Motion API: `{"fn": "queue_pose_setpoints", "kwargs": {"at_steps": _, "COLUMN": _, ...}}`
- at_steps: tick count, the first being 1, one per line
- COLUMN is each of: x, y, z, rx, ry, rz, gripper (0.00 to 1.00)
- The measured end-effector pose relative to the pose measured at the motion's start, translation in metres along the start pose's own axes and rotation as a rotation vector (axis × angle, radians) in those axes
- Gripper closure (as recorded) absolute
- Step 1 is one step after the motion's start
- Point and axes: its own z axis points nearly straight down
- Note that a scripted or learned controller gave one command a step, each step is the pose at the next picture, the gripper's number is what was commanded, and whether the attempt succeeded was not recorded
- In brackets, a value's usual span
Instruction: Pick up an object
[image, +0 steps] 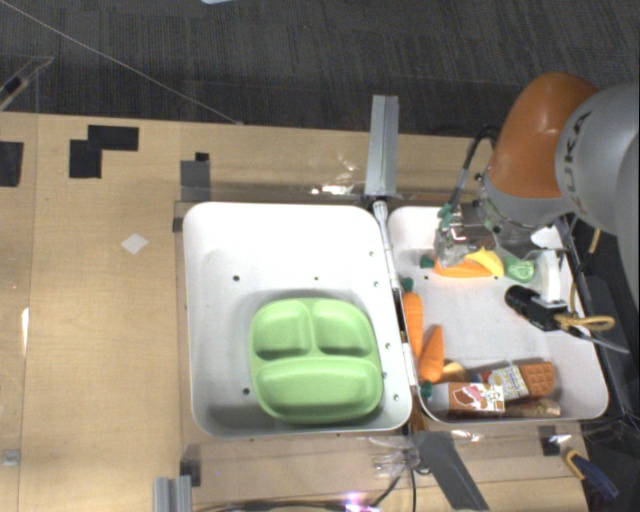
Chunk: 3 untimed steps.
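My gripper (456, 240) hangs over the far part of the right bin (590, 400), under the grey wrist with the orange band. Just in front of it lies a yellow and orange toy piece (472, 265), very close to the gripper; I cannot tell whether they touch. A small green piece (520, 268) sits to its right. Two orange carrots lie near the bin's left wall, one (411, 320) along the wall and one (431, 352) beside it. A brown snack packet (488, 394) and a waffle-like piece (538, 376) lie along the front wall.
The left bin (215, 300) holds a green divided plate (315, 358) in its front half. A metal post (382, 150) stands behind the wall between the two bins. Wooden bench surface stretches to the left.
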Motion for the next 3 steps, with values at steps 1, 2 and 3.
{"fn": "queue_pose_setpoints", "kwargs": {"at_steps": 1, "x": -0.022, "y": -0.025, "z": 0.002, "rx": 0.006, "ry": -0.001, "rz": 0.374, "gripper": 1.00}}
{"fn": "queue_pose_setpoints", "kwargs": {"at_steps": 2, "x": 0.008, "y": 0.007, "z": -0.012, "rx": 0.003, "ry": -0.001, "rz": 0.510, "gripper": 1.00}}
{"fn": "queue_pose_setpoints", "kwargs": {"at_steps": 3, "x": -0.019, "y": 0.053, "z": 0.002, "rx": 0.004, "ry": -0.002, "rz": 0.785, "gripper": 1.00}}
